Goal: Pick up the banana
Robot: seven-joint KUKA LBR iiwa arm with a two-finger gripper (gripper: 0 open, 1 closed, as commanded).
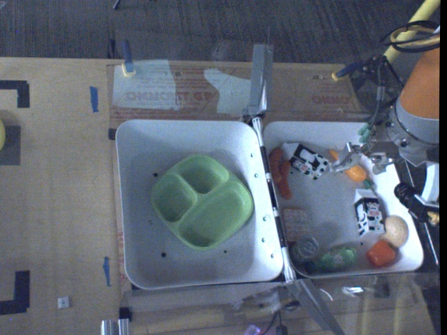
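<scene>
My gripper (364, 160) hangs over the upper right part of the right bin (328, 204), with the grey arm and its orange band (422, 89) reaching in from the right. Directly beneath it lies a small yellow-orange piece (356, 174), partly covered by the gripper; this may be the banana, but its shape is too hidden to be sure. I cannot tell whether the gripper touches it.
The right bin also holds two cow-patterned items (308, 161) (369, 216), a red-orange piece (280, 169), a grey can (305, 246), a green item (339, 258), a beige ball (396, 229) and a red item (381, 253). A green divided plate (202, 201) sits in the left bin (140, 152).
</scene>
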